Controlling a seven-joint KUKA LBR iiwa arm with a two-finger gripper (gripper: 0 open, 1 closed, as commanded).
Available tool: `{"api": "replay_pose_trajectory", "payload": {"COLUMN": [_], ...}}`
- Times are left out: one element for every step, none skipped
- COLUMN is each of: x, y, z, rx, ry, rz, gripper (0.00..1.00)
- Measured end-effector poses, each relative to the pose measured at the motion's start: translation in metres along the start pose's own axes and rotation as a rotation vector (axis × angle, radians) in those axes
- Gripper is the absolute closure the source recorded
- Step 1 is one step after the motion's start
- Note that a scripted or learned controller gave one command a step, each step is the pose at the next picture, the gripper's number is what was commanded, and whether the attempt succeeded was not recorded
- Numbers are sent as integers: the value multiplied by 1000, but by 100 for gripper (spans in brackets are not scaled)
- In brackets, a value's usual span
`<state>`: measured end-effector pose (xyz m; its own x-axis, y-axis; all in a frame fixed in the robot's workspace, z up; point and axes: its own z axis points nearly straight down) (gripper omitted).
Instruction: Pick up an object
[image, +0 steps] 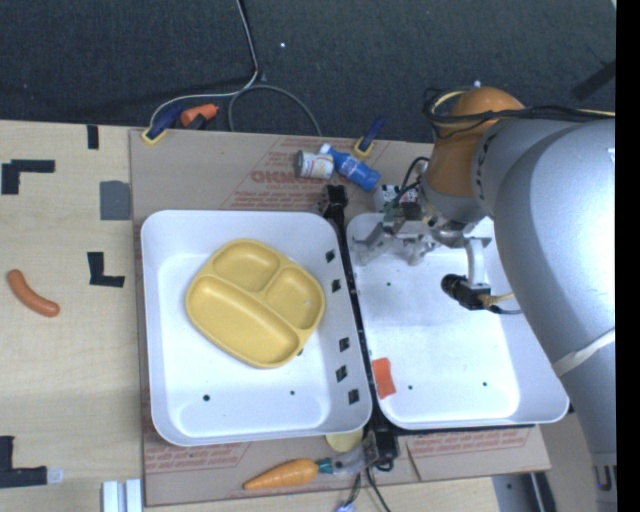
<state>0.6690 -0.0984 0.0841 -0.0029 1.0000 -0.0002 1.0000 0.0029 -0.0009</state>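
The grey arm (560, 230) is reaching in from the right, covering much of the right bin (450, 400). Its gripper (400, 235) is hanging over that bin's far left corner, close to the divider between the bins; from this angle nobody can tell how the gripper is set or whether it is gripping anything. A yellow plate (256, 300) with compartments is lying in the left bin (170, 400), tilted slightly, near its middle. A small orange tag (383, 378) is sitting at the right bin's left wall. On the desk (60, 400), a sausage (32, 293) is lying well to the left, a carrot (282, 474) is lying in front of the bins, and a bottle (340, 165) is lying behind them.
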Motion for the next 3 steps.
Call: {"api": "replay_pose_trajectory", "payload": {"x": [3, -2, 66], "y": [-23, 0, -58], "z": [-2, -1, -107], "rx": [-4, -2, -9], "ry": [-2, 0, 3], "rz": [3, 0, -4], "gripper": [0, 0, 0]}}
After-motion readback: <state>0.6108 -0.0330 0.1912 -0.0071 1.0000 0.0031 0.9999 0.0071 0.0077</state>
